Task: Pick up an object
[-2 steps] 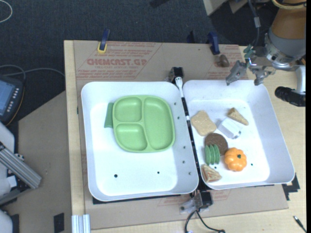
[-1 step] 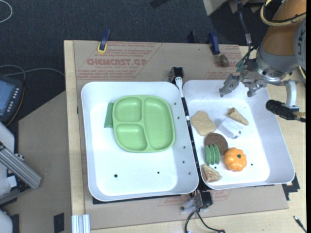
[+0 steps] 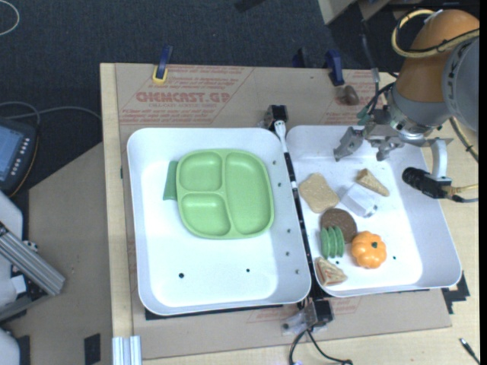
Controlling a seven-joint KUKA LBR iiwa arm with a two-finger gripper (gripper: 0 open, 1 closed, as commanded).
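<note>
The right bin holds a small cluster of toy food. A tan bread slice lies flat near its left wall, with a pale wedge of bread to the right of it and a whitish translucent block between them, slightly nearer. Nearer still sits a round brown patty, a ribbed green piece overlapping its near edge. An orange pumpkin stands just right of these, and a small triangular sandwich piece lies nearest.
</note>
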